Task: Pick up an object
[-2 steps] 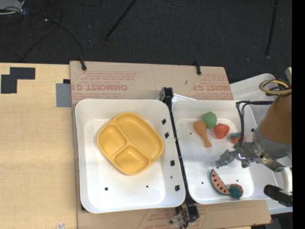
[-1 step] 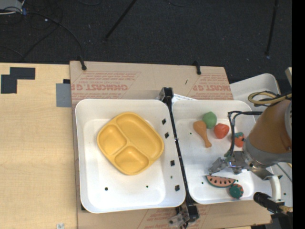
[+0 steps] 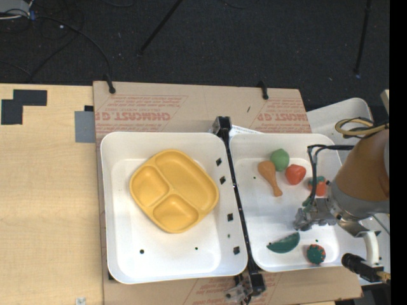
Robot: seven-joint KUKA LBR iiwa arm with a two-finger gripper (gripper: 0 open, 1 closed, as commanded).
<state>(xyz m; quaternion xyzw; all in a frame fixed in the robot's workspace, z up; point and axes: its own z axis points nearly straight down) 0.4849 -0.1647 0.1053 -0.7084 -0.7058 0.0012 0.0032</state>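
Observation:
The right bin holds several small toys. An orange-tan drumstick-shaped piece lies near its middle, with a green ball and a red piece just beyond it. A dark green curved piece lies near the front rim, and a green and orange ball sits at the front right. My gripper hangs low over the bin floor, between the red piece and the curved green piece. Nothing shows between its fingers. A small red and teal object sits beside the arm.
The left bin carries a yellow divided plate. A black divider runs between the bins. The arm's orange band overhangs the right bin's right side. Cardboard lies behind the bins, and a wooden benchtop spreads to the left.

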